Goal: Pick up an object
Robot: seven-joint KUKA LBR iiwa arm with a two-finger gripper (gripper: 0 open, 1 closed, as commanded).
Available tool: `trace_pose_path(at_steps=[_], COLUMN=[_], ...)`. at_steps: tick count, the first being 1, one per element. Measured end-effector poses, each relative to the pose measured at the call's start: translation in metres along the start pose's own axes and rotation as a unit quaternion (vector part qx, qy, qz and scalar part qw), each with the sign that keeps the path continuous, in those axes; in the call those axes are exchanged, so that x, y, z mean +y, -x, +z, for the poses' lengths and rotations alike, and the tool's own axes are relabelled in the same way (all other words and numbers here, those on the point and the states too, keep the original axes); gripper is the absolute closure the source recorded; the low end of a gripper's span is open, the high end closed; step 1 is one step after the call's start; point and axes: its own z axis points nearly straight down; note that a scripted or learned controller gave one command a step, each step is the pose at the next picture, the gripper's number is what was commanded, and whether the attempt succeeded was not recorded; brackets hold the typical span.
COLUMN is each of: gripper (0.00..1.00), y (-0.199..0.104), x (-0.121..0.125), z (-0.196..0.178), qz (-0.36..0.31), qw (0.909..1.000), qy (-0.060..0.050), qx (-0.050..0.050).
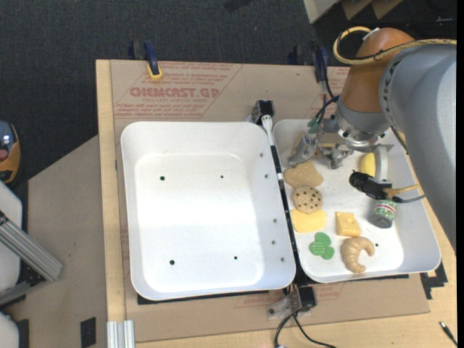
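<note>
**A:** Where is the gripper?

**B:** The gripper (320, 149) is low over the far left corner of the right bin (417, 256), below the grey arm (428, 100) that comes in from the bin's right side.

**A:** Open or closed? Holding anything?

**B:** I cannot tell. The wrist covers it from above, so neither how far it is open nor what it may have hold of can be made out.

**A:** What lies nearest to it?

**B:** A flat tan biscuit (303, 174), just on the near side of the gripper, close to the bin's left wall. Whether they touch I cannot say. Next towards the near edge comes a chocolate-chip cookie (307, 199), resting partly on a yellow slice (309, 222).

**A:** And further out?

**B:** A green piece (321, 248) sits near the near left corner, with a croissant (357, 254) just beside it to the right. A yellow wedge (347, 224) lies just beyond the croissant. A small can (383, 213) stands towards the right wall, and a yellow fruit (367, 164) lies farther back, under the wrist.

**A:** The other bin?

**B:** The left bin (196, 201) sits rim to rim with the right one, both on the brown bench (188, 85), which has a blue clamp (152, 55) at its far edge.
</note>
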Motion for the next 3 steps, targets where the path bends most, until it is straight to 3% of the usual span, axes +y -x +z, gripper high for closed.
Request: trace_pose_path(at_steps=[1,2,3], gripper=[1.0,1.0,1.0], y=[0.001,0.02,-0.072], x=[0.003,0.005,-0.056], z=[-0.011,-0.22,-0.235], qz=[-0.002,-0.005,-0.008], qw=[0.9999,0.9994,0.9997], qy=[0.016,0.032,0.022], qx=[-0.005,-0.008,-0.004])
